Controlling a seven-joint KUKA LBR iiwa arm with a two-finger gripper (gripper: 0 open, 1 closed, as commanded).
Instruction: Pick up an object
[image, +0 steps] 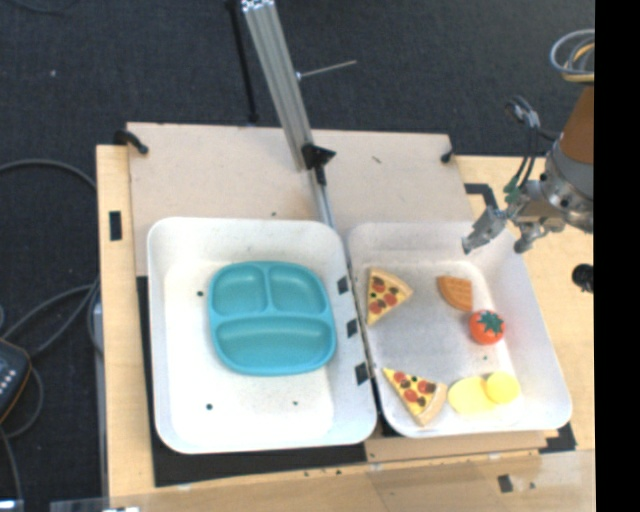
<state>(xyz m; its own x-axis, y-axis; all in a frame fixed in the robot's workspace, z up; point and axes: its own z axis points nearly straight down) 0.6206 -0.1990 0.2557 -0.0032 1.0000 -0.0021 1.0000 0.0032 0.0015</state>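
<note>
Here the tabletop (420, 160) is a pale board set on dark carpet (100, 60), with black cables (40, 300) trailing along the left edge and a slanted metal post (285, 85) rising from the far side down to the seam between the two bins. The left bin (180, 400) carries a teal divided plate (270, 318) near its middle, with bare white floor all round it. The right bin (530, 340) holds the toys: a pizza slice (385, 294) at its far left, a second pizza slice (417, 393) at the near left, a brown pastry piece (456, 292) toward the far right, a red tomato (487, 327) just nearer than that, and a yellow lemon piece (483, 392) by the near right corner. The middle of this bin's floor is open.

The gripper (497, 232) hangs over the far right corner of the right bin, above its rim, apart from every toy; the brown pastry piece lies nearest to it. Its jaws stand spread, two fingers splayed with nothing between them.
</note>
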